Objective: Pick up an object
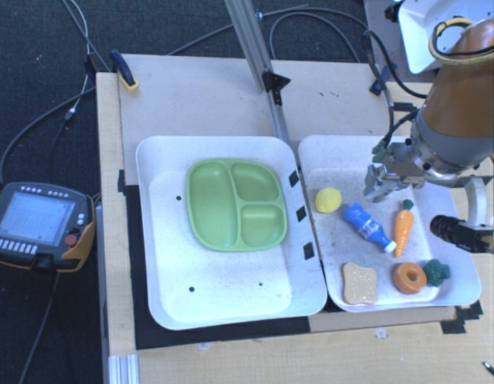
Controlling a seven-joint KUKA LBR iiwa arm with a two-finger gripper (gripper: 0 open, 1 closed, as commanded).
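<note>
Gripper [380,184] hangs over the right bin [336,294], metal fingers parted slightly and holding nothing, just above the glossy blue cylindrical bottle [367,226], which lies tilted between a round yellow ball [328,200] and a tapered orange carrot [403,227]; the left bin [163,294] carries a smooth green compartment plate [236,204].

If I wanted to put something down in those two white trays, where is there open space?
The left bin has bare floor below the green divided plate. The right bin is crowded: yellow ball, blue bottle, carrot, bread slice, donut, with the gripper above. Its far-left corner is bare.
</note>
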